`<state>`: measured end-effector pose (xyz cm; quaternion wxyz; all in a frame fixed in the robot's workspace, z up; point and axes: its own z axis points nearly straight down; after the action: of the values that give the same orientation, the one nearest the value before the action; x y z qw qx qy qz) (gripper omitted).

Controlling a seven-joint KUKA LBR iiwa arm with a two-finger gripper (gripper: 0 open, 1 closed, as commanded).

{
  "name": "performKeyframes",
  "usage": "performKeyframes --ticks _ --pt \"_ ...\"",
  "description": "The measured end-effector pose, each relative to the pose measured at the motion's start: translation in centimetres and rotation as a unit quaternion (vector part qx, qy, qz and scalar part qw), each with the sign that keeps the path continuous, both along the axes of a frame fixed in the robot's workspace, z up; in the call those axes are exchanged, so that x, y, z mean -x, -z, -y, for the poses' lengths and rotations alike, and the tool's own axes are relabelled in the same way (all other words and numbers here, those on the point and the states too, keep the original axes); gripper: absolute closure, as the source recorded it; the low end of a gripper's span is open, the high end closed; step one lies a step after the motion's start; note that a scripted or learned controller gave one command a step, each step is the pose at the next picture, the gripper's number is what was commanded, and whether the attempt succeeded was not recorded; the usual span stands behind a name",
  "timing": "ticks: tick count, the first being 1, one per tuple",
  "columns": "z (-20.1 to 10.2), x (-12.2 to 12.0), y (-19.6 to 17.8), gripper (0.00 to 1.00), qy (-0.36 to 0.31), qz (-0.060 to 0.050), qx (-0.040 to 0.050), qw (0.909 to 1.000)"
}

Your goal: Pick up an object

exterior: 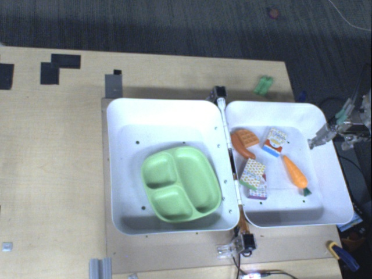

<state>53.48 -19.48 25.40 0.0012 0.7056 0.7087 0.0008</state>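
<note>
Reading fingers: I can't tell their state; the gripper (pixel 323 136) is small and blurred at the right bin's (pixel 314 213) far edge, holding nothing I can see.
Nearest thing: carrot (pixel 294 173), lying slantwise in the right bin, apart from the rest.
Handling: probably a light, stiff toy, smooth and tapered; I'd pinch it across the thick middle.
Neighbours: carton (pixel 274 141) just above it, box (pixel 254 178) to its left, bread (pixel 244 142) by the divider.
Left bin (pixel 119 156): green tray (pixel 181 183).
</note>
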Motion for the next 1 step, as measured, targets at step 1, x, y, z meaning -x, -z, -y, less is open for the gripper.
performKeyframes --ticks 1 --pt "0.25 3.87 16.76 0.0 0.001 0.002 0.0009 1.0"
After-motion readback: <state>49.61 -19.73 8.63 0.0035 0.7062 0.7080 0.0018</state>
